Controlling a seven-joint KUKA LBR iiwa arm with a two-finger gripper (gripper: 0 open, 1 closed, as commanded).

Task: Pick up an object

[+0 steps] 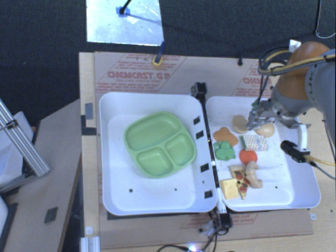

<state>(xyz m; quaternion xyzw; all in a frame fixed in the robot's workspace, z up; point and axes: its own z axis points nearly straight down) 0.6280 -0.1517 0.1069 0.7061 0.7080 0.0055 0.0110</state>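
Currently claw [255,121] low in right bin [304,190], upper part, among beige pieces [240,123]; finger state: cannot tell. Objects clustered at bin's left side: orange piece [226,136], green piece [224,150], patterned block [255,142], tomato [248,156], pizza slice [241,180], cheese [229,188]. Green divided plate [159,143] in left bin [118,196].

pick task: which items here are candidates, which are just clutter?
Candidates, right bin:
toy broccoli
tomato
cheese wedge
pizza slice
patterned block
pincer hovers here

Clutter:
green divided tray, left bin
foil sheet
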